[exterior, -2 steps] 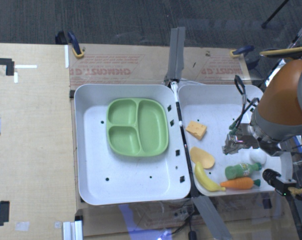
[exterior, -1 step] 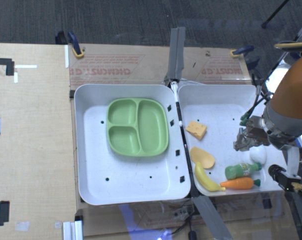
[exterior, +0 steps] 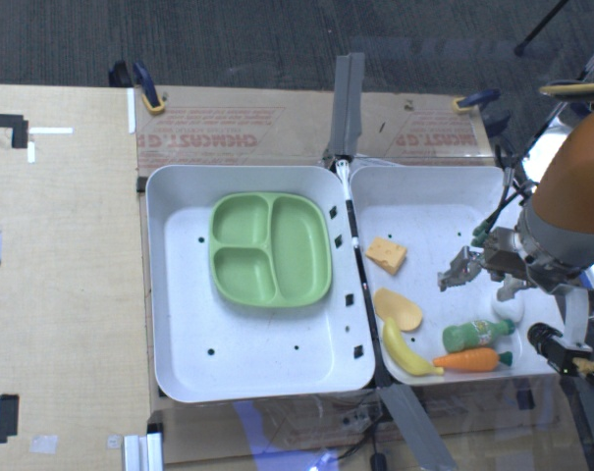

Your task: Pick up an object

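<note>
Reaching in from the right, the grey arm with its orange band held the two-finger hand (exterior: 460,270) above the floor of the right shallow white bin (exterior: 429,189); whether its fingers were apart or together could not be told. Near the bin's front edge lay a green plastic bottle (exterior: 476,335), an orange toy carrot (exterior: 468,361), a yellow toy banana (exterior: 405,352), a pale yellow rounded piece (exterior: 399,309) and a tan cheese-like wedge (exterior: 386,254). A light green three-compartment plate (exterior: 271,249) rested in the left white bin (exterior: 174,292).
</note>
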Robot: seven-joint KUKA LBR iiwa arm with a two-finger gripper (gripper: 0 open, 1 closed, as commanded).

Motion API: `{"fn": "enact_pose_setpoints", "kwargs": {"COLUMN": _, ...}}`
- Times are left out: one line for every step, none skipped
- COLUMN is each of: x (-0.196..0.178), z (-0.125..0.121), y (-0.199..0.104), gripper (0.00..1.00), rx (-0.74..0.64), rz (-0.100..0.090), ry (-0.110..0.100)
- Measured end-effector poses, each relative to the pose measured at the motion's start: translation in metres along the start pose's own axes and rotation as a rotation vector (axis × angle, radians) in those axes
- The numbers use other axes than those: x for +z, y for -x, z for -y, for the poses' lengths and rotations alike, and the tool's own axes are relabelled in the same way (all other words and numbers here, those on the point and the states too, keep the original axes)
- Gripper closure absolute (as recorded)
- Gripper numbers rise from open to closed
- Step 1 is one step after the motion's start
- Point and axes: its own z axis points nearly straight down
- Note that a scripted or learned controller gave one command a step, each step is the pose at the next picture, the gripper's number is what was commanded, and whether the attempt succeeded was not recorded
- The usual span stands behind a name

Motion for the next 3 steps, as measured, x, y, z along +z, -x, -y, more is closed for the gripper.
{"fn": "enact_pose_setpoints", "kwargs": {"x": 0.123, "z": -0.012, "y": 0.058, "gripper": 0.00, "rx": -0.085, "rz": -0.003, "ry": 0.001}}
{"fn": "enact_pose_setpoints", "kwargs": {"x": 0.123, "z": -0.009, "y": 0.046, "gripper": 0.00, "rx": -0.250, "rz": -0.003, "ry": -0.001}}
{"fn": "enact_pose_setpoints", "kwargs": {"x": 0.117, "z": -0.009, "y": 0.046, "gripper": 1.00, "rx": -0.249, "rz": -0.004, "ry": -0.005}}
